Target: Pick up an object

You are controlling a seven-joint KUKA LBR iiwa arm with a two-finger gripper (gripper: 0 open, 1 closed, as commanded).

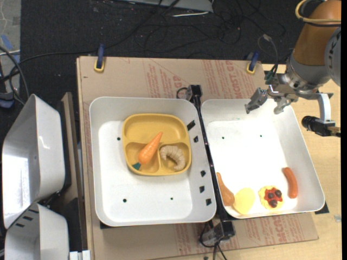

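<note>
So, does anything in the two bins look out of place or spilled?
Nothing stands out. The carrot and shrimp lie inside the yellow plate; the other toy foods lie loose along the right bin near edge.

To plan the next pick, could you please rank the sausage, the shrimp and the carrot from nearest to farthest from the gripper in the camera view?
From the gripper:
1. Sausage, right bin, near its right wall.
2. Shrimp, left bin, yellow plate's right compartment.
3. Carrot, same plate, just left of the shrimp.
</note>
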